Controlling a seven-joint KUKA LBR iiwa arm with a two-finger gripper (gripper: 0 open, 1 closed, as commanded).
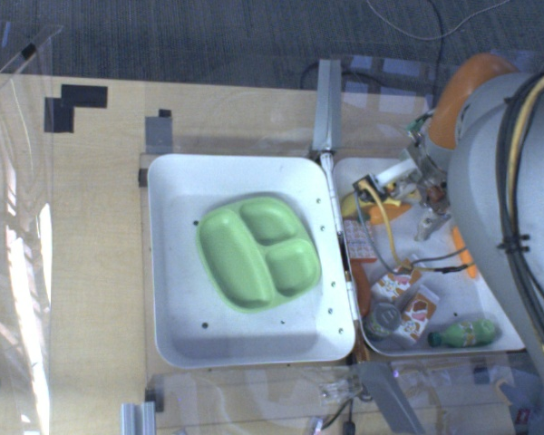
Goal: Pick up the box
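Camera view: gripper (426,208), closure I cannot tell, above right bin (508,329); I'd descend squarely toward box (419,308) at six o'clock.

The box (420,310) seems printed, but nothing is legible.

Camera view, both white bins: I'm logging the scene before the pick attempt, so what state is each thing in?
Green three-compartment plastic tray: lying flat in the left white bin, compartments facing up.
Green plastic bottle: lying on its side in the right white bin.
Small red-and-white cardboard box: lying flat among the clutter, not held.
Round grey can: beside the box.
Gripper: above the right bin, nothing seen held.
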